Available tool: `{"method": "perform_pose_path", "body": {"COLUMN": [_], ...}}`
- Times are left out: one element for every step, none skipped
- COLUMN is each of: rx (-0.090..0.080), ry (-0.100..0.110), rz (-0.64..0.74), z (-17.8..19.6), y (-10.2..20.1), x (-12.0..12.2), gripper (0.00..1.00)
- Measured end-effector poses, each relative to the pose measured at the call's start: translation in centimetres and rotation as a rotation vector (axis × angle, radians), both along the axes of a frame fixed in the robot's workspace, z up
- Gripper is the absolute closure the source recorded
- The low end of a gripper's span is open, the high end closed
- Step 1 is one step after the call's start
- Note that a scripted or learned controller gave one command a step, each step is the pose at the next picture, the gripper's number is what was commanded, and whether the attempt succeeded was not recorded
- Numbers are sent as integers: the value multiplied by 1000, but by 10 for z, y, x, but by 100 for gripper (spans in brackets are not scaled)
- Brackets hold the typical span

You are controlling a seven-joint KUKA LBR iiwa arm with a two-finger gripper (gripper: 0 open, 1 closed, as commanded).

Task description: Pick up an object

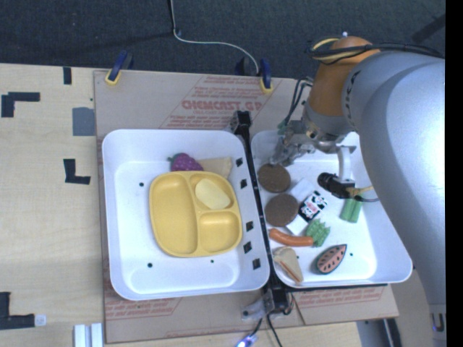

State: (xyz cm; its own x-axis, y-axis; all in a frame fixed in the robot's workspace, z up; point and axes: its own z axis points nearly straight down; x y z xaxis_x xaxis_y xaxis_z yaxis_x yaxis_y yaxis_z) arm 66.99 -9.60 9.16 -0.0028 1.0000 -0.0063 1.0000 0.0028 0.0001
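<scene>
My gripper (288, 152) hangs over the far left part of the right bin (383, 255), just above and beyond a brown disc (275, 178). Nothing shows in it. A second brown disc (281, 210) lies nearer the camera. Beside that one are a small black-and-white toy (312, 207) and a green cylinder (351, 210). Toward the bin's front lie an orange carrot-like stick (291, 238), a green leafy piece (317, 230), a watermelon slice (331, 258) and a beige shell-shaped piece (289, 265).
The left bin (123, 194) holds a yellow divided plate (181, 223) with a pale yellow piece (212, 192) in one compartment. Behind the plate sit a purple lump (186, 163) and a beige wedge (218, 167). The bulky grey arm (405, 136) covers the right bin's far right side.
</scene>
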Motion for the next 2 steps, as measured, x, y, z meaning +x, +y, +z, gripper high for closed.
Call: {"method": "perform_pose_path", "body": {"rx": [0, 5], "ry": [5, 1], "rz": [0, -3], "z": [-2, -9], "y": [0, -10], "x": [-1, -63], "gripper": [0, 0]}}
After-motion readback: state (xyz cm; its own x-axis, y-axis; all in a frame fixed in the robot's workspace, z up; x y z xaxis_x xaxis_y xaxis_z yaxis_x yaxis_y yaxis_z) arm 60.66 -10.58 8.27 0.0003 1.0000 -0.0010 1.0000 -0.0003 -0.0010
